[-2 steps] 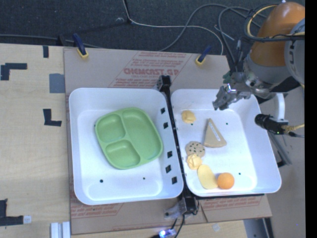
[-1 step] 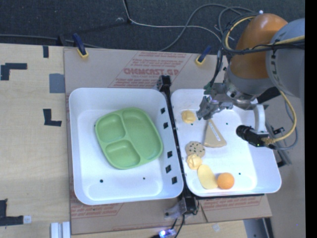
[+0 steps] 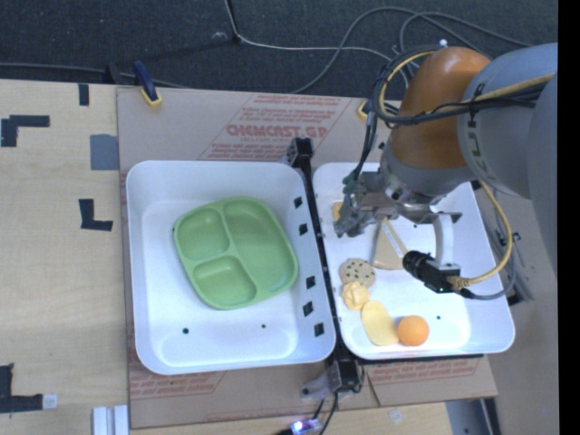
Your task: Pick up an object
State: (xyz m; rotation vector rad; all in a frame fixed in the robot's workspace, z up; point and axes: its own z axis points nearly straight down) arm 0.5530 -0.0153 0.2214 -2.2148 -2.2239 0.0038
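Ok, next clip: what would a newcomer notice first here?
The bright green divided tray lying in the left bin. Then the grey arm with its orange band looming over the right bin, where an orange ball and pale food pieces sit near the front.

Dark carpet (image 3: 136,16) crossed by cables (image 3: 299,48) lies behind a wooden bench (image 3: 54,270) marked with black tape

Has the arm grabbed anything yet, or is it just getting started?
Nothing looks picked up yet. The cookie, the yellow pieces and the orange ball all lie in the right bin; the green tray sits in the left bin. The gripper is down inside the right bin, above the cookie. Grasping and lifting are left.
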